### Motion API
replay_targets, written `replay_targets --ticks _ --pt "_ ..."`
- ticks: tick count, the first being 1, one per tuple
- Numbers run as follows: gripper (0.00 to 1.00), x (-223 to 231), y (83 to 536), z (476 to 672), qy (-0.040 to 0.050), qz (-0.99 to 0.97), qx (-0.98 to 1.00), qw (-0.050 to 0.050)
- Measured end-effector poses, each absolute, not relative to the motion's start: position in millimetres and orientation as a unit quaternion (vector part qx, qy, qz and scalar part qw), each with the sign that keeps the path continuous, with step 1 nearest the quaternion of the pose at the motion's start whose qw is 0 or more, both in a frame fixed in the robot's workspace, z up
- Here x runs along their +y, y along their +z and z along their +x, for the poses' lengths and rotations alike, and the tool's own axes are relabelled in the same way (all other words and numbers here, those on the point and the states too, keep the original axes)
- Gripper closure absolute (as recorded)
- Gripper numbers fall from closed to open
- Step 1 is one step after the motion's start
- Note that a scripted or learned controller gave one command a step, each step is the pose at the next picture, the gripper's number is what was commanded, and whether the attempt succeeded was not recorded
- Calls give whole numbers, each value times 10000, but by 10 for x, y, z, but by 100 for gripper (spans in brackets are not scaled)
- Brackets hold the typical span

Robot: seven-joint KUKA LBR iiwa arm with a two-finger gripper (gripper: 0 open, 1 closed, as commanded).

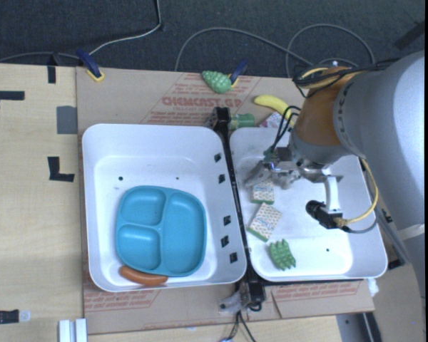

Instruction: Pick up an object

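camera view: right bin [357, 262] holds two waffle pieces [264, 221] and one green toy [281, 254].

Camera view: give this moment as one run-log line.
arm: over right bin | claw: low, by upper waffle piece | grasp: none seen | left bin: blue tray, orange sausage

Blue divided plate [161, 228] lying in left bin [100, 144] w/ orange carrot [143, 276] at its front edge; yellow banana [271, 103] resting on cardboard [139, 98].
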State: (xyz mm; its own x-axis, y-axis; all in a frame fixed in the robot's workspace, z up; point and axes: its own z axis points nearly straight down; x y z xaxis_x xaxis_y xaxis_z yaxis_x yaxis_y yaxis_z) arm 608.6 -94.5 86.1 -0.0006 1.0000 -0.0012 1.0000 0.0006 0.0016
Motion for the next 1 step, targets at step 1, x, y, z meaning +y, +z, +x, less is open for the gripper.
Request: replay_targets --ticks 1 --pt "100 -950 956 6087 0 7069 7073 18"
